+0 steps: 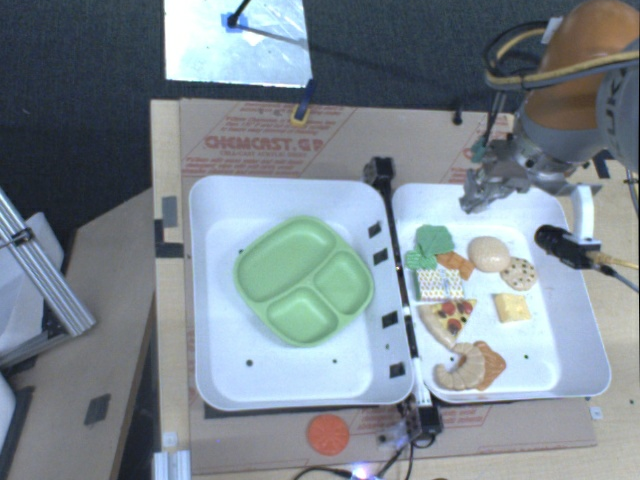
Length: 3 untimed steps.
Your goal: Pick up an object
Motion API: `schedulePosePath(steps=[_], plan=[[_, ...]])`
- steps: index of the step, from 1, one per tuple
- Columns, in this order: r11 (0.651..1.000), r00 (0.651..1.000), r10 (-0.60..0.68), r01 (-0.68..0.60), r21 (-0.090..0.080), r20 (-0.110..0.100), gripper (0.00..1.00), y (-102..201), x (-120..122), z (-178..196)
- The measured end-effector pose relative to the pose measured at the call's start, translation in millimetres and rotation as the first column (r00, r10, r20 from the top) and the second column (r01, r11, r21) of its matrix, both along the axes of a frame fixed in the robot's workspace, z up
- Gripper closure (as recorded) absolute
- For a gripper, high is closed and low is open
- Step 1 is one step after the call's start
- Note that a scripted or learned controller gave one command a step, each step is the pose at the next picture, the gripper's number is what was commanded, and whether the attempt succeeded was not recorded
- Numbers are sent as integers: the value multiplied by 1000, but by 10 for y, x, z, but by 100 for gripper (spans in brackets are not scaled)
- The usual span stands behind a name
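The claw looks like dull grey metal, and the arm casing above it is smooth, faintly glossy orange plastic. Directly below the claw, the right bin is smooth white plastic with a soft sheen, like the left bin far to the claw's left. In that bin, the green divided plate is matt plastic. The surface is matt brown cardboard with red print. Further off, beyond the claw's upper left, a crinkled sheet shines like foil.

A dark blue-grey carpeted floor surrounds the pale wooden bench — a shiny silver sheet lies on it beyond the bench, and aluminium framing stands at left.
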<state>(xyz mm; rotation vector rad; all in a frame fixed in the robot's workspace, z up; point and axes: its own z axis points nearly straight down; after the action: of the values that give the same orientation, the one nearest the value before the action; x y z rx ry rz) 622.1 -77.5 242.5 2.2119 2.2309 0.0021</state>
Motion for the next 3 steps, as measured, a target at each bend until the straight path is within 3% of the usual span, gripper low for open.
schedulePosePath(steps=[3], plan=[[1000,1000,-1,1,0,-3,100,1204,-770,-215]])
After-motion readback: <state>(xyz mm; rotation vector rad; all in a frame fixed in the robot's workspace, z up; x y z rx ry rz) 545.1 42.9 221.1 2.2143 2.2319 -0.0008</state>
